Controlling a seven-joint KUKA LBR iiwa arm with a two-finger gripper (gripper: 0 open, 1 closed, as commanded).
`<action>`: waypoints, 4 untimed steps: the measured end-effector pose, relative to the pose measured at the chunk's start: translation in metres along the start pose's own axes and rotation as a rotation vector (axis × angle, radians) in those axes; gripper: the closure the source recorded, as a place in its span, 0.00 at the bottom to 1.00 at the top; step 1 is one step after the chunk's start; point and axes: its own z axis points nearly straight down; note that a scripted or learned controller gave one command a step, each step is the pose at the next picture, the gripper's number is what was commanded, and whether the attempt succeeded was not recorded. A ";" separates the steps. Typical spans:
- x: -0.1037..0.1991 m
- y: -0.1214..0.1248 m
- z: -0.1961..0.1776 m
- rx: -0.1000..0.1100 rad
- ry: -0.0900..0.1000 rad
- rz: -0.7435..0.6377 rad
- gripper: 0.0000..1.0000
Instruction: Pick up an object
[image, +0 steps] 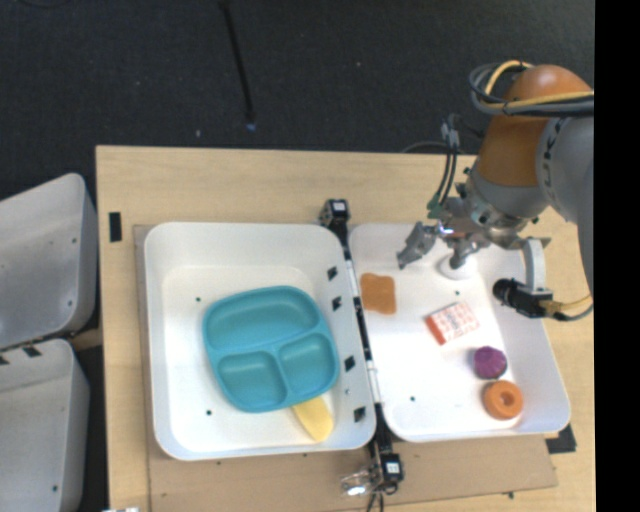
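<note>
My gripper (436, 252) hangs over the far part of the right bin (400, 400), its two fingers spread apart with nothing between them. In that bin lie an orange-brown block (378, 293) to the left of and below the gripper, a red-and-white patterned box (452, 322), a purple ball-like piece (489, 362) and an orange ring-like piece (503, 399) near the front right corner. The left bin (175, 290) holds a teal divided plate (270, 346) with a yellow piece (314, 418) sticking out from under its front edge.
A black clamp (335, 212) sits where the two bins meet at the back, and another fitting (385, 468) at the front. A black cable plug (520, 296) hangs off the arm at the right bin's right rim. White panels (40, 260) stand left of the bench.
</note>
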 end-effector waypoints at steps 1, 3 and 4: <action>0.000 0.002 -0.007 -0.012 -0.001 -0.001 0.00; -0.004 0.003 0.101 -0.010 -0.003 0.004 0.00; -0.005 0.005 0.088 -0.016 -0.003 0.007 1.00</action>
